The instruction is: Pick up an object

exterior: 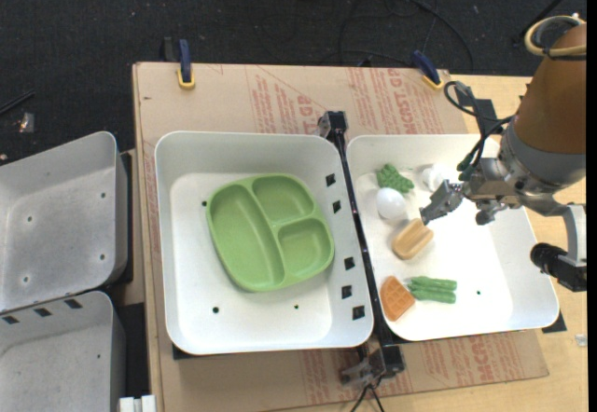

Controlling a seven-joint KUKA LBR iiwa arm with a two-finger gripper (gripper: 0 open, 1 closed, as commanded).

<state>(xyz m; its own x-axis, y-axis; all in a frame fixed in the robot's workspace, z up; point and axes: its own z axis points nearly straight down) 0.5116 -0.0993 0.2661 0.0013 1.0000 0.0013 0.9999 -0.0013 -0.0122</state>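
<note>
Nearest me, orange waffle (397, 298) and green beans (433, 289) lie untouched. My gripper (437, 206) hovers above the bread roll (412, 240), grasping nothing; crowding by the white egg (390, 203) could spoil my pick.

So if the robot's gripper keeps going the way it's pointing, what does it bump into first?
Probably the tan bread-shaped toy. The gripper points down and left, and that toy lies just past its tip in the right white bin. The white egg-shaped toy sits close beside that line, and height is hard to judge from above.
</note>
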